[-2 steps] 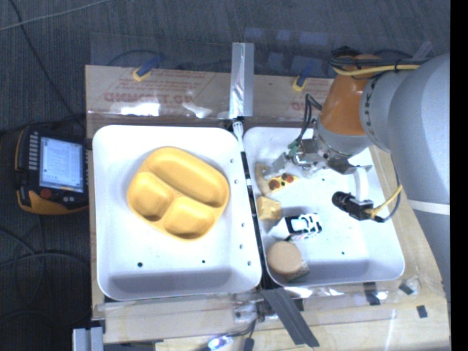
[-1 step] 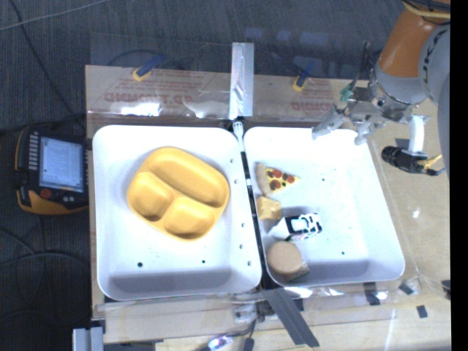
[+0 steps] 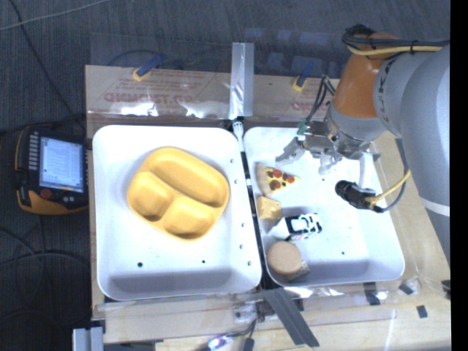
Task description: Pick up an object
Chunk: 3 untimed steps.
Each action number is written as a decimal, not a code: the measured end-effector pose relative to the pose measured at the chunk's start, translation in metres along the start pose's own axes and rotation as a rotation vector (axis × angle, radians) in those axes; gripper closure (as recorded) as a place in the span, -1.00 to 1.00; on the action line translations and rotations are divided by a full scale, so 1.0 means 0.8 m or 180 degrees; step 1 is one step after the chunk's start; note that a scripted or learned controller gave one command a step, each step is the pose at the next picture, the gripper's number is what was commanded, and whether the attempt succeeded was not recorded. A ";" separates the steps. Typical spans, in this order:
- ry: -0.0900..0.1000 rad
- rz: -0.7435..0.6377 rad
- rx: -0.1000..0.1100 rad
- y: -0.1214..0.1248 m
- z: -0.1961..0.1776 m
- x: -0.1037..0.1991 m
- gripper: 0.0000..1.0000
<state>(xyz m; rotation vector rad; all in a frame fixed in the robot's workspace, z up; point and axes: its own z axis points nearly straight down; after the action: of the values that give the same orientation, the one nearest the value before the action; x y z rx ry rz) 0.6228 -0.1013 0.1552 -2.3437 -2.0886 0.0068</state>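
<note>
1. Hovering tool (image 3: 309,151) over the far part of the right bin (image 3: 380,265), fingers spread apart, nothing between them.
2. Sitting closest to the tool: pizza slice (image 3: 277,178), flat on the bin floor, just beside the divider wall between the bins (image 3: 246,196).
3. Lining up along that same divider, nearer the camera: pale cheese-like wedge (image 3: 268,208), then black-and-white toy car (image 3: 303,226) just beside it, then round tan burger-like piece (image 3: 285,259) at the near corner.
4. Judging the pizza slice as the likely pick, being nearest; flat shape and wall proximity making it tricky.
5. Advising: centring over the slice, turning fingers so neither lands on the divider, descending fully to the floor before closing, lifting slowly.
6. Considering the toy car as an easier fallback, sitting further from the divider and looking taller.
7. Watching the black cable plug (image 3: 354,191) dangling beside the tool, away from the divider; risking a snag.
8. Counting: two bins, four small things in the right bin, one yellow three-part tray (image 3: 178,191) in the left bin (image 3: 117,269), one handheld pendant (image 3: 51,168) left of the left bin.
</note>
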 end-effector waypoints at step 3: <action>-0.0014 -0.0617 -0.0055 -0.026 0.082 -0.052 -1.00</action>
<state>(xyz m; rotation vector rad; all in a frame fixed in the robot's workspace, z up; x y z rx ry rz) 0.5973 -0.1401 0.0897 -2.1410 -2.3169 -0.0063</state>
